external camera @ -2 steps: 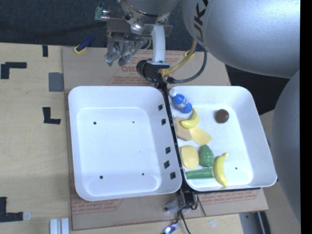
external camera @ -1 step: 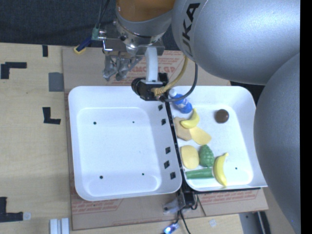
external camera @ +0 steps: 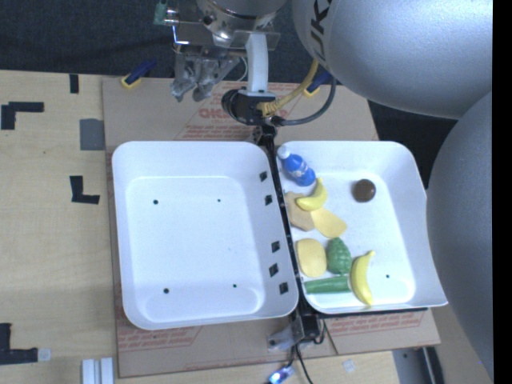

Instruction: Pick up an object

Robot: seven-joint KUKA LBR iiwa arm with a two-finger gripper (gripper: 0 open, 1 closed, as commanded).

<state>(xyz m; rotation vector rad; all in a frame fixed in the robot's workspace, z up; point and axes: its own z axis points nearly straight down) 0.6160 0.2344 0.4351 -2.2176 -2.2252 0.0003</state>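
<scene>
My gripper (external camera: 198, 85) hangs high over the cardboard behind the left bin (external camera: 128, 214), open, with nothing between its fingers. All the objects lie in the right bin (external camera: 400, 238), along its left side. A blue and white item (external camera: 296, 166) is at the back by the divider, with a small yellow banana (external camera: 318, 198) and a yellow wedge (external camera: 330, 225) in front of it. Nearer the front are a yellow block (external camera: 311, 256), a bumpy green item (external camera: 338, 254), a green stick (external camera: 326, 285) and a second banana (external camera: 362, 277). A brown ball (external camera: 364, 190) sits apart, further right.
The arm's big grey body (external camera: 400, 38) covers the upper right and hangs over the right bin's far corner. A black cable (external camera: 264, 110) loops down to the divider (external camera: 276, 214) between the bins. Cardboard (external camera: 144, 110) lies under both bins.
</scene>
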